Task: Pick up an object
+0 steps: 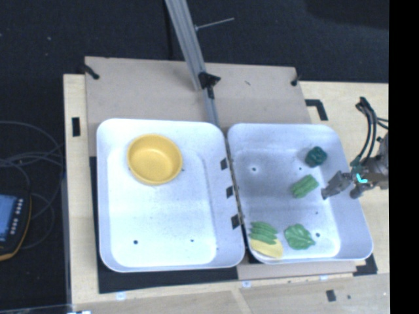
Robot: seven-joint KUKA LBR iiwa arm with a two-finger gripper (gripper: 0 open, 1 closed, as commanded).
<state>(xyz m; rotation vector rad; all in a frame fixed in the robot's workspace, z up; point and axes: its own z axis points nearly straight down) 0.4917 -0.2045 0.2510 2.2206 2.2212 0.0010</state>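
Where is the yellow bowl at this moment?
The yellow bowl sits in the left bin, in its far left corner, apart from the green things in the right bin.

I see: two white bins, left (163, 221) touching right (275, 149) | brown board (262, 100) under their far ends | grey rail (186, 38) slanting above | pendant (10, 221) and black cables (33, 152) off the bench (163, 293), far left
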